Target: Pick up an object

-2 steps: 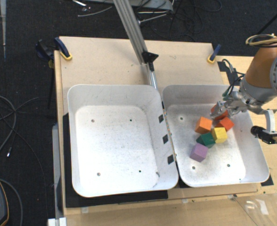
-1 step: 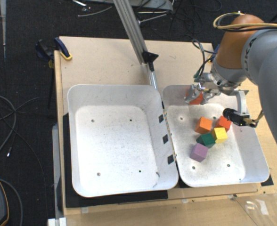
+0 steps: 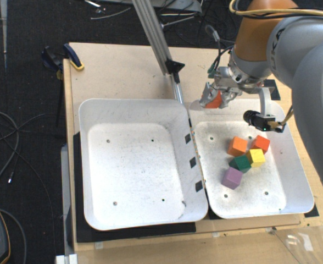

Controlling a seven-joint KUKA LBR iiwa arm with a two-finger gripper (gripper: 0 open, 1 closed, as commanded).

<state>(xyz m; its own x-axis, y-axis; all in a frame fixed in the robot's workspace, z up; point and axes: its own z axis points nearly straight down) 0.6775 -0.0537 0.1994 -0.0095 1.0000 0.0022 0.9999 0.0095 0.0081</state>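
My gripper (image 3: 216, 98) hangs above the far left corner of the right bin (image 3: 293, 202). It is shut on a small red block (image 3: 214, 100) that shows between its fingers, lifted off the bin floor. In the right bin lie an orange cube (image 3: 239, 146), a red-orange cube (image 3: 261, 143), a yellow cube (image 3: 257, 157), a green cube (image 3: 241, 163) and a purple cube (image 3: 232, 177), clustered close together near the bin's middle.
The left bin (image 3: 90, 147) adjoins the right one along a shared rim. A slanted metal pole (image 3: 156, 37) comes down to the bins' far junction, just left of the gripper. A blue and yellow clamp (image 3: 68, 56) sits at the bench's far left corner.
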